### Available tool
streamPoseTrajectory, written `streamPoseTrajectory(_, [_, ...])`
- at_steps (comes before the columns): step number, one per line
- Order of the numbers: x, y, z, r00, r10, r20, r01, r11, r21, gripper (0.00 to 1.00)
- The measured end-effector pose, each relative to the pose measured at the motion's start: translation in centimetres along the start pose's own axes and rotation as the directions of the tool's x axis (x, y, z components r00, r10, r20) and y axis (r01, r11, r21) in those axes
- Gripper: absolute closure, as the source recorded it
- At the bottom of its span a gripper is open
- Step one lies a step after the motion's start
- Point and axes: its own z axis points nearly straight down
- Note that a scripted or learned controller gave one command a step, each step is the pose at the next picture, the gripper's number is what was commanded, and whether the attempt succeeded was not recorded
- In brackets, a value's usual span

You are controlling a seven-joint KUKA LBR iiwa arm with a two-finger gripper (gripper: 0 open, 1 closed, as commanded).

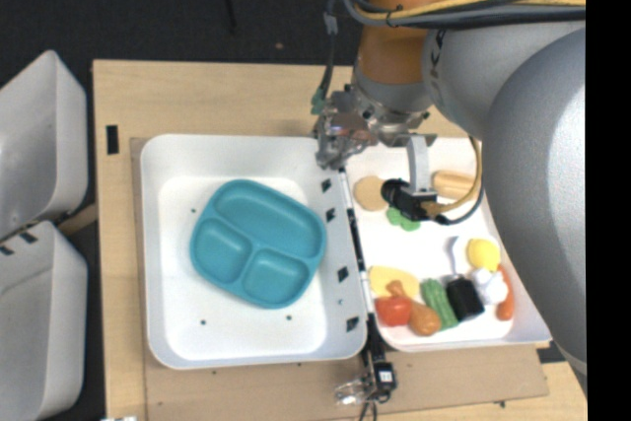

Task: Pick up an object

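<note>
My gripper hangs over the far end of the divider between the two bins, above the left edge of the right bin. Nothing can be seen held in it. Just to its right lie a round tan cookie, a small green piece and a tan bread roll. Nearer the front of that bin lie a yellow lemon, a yellow wedge, a red tomato, a brown piece, a green cucumber, a black block and a white toy.
The left bin holds a blue divided plate in its middle. The grey arm covers the right bin's far right side. An orange piece lies by the right bin's front right wall.
</note>
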Motion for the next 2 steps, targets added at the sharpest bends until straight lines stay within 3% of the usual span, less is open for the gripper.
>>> streamPoseTrajectory(2, [0.7, -1.4, 1.4, 1.0, 0.001, 0.002, -0.001, 1.0, 0.003, 1.0])
